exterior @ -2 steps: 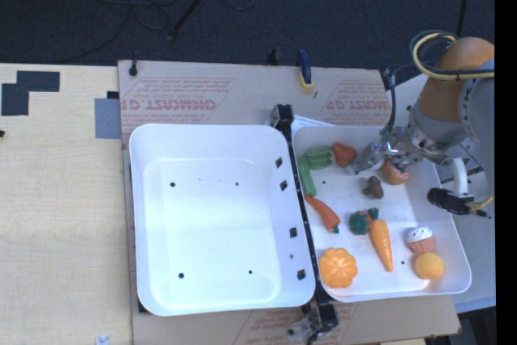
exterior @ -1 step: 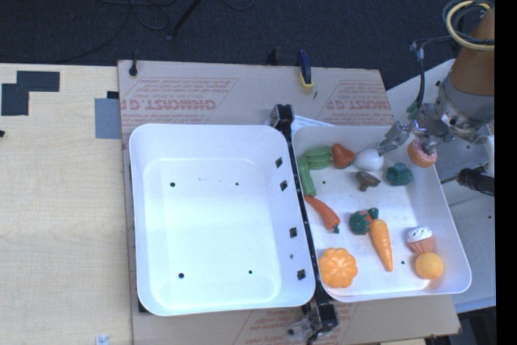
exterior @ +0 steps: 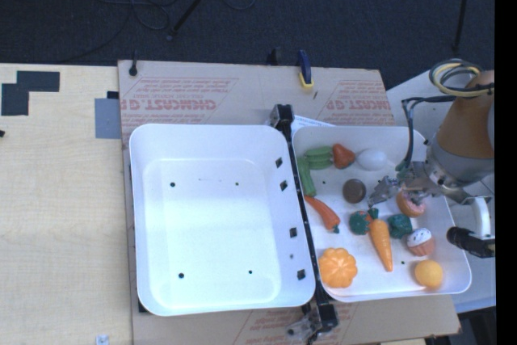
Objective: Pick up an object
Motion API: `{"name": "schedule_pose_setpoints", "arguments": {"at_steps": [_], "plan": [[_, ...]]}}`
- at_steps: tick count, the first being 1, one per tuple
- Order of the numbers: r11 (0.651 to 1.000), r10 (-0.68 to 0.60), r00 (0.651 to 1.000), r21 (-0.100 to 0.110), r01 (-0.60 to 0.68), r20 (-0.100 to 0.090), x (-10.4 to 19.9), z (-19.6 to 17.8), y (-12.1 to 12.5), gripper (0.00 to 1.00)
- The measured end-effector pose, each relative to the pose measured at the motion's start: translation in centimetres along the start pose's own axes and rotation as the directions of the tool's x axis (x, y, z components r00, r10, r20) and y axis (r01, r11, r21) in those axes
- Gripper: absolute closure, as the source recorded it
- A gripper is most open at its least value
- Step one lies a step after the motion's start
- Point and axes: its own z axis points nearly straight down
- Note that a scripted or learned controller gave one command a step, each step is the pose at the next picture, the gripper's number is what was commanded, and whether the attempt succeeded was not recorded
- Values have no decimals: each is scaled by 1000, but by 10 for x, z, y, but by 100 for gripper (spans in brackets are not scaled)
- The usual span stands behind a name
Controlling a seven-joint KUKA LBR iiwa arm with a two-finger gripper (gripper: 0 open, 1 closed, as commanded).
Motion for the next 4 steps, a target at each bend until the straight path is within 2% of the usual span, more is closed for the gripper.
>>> {"name": "schedule_pose_setpoints", "arguments": {"at_steps": [1, 2, 3, 4], "plan": [[1000, 2, 1000, -18, -2, 13, 47, 26, -50, 0], [1000, 11, 1000, -20, -11, 18, 41, 12, -48, 100], [1000, -4, 1000, -24, 4, 15, 80, 21, 49, 100], [1000, -5, 1000, -15, 5, 7, 147, -78, 78, 100]]}}
